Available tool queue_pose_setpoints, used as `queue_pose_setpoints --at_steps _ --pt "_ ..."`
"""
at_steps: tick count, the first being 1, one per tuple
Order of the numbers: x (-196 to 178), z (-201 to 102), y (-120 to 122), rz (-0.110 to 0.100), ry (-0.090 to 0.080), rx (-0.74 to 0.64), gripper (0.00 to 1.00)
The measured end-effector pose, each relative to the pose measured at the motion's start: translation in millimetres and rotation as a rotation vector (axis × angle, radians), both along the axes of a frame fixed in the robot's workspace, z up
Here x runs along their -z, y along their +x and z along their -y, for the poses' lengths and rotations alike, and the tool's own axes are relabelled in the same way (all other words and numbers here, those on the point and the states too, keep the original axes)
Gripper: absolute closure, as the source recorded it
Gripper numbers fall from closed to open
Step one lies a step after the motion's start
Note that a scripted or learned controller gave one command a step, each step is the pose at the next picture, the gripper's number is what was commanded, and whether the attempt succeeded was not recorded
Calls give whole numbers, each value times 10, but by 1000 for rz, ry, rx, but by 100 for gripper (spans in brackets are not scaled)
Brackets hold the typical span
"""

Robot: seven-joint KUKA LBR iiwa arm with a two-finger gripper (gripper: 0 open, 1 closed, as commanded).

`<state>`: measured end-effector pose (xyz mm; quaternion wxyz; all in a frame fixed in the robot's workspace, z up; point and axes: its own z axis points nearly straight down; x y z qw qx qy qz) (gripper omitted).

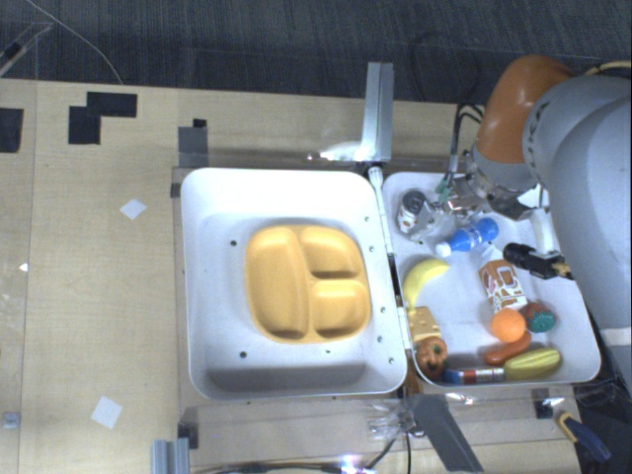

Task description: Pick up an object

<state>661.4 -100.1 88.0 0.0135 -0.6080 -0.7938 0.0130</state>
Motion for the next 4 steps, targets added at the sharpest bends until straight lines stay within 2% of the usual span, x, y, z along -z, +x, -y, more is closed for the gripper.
queue_pose_setpoints --at_steps 1,2,3,4 --pt "-133 4 -1 -7 -1 -7 100" --pt "-1028 -562 107 52 4 109 100" --pt "-1188 114 25 46 2 0 100" --pt "-1181 89 27 45 3 -3 0"
